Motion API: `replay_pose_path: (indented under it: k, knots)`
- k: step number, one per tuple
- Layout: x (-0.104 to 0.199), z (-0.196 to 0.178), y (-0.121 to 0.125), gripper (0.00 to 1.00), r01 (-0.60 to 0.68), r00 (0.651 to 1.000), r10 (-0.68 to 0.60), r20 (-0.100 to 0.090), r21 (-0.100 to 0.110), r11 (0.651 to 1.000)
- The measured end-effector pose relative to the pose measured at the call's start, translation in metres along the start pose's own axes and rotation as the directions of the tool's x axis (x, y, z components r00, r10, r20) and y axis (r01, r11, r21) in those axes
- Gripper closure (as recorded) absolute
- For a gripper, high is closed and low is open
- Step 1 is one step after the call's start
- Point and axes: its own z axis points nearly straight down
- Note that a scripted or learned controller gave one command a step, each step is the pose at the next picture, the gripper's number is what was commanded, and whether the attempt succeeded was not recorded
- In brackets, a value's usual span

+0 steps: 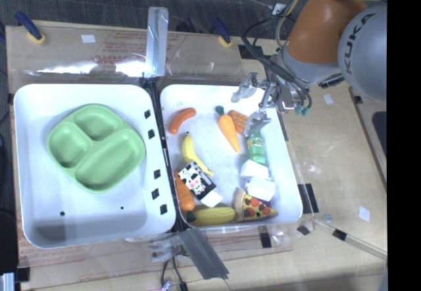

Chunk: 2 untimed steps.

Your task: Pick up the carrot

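Since the carrot looks like a light, stiff, smooth toy, I'd pinch it across its thick upper half, near the green top. It lies slantwise in the right bin, clear of the banana. My gripper hangs open just above-right of it, holding nothing.

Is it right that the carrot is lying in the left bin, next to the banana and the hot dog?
Not quite. The camera view shows the carrot lying in the right bin, not the left one. The banana and the hot dog are there beside it, as you said.
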Motion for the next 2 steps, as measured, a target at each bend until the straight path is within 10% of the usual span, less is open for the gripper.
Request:
replay_pose_path:
  k: [1,2]
  knots:
    - [-0.005,0.118,-0.001,0.0,-0.022,1.0,0.022,-0.002,-0.002,1.0]
    - [-0.008,0.104,0.001,1.0,-0.013,1.0,0.013,0.006,0.0,1.0]
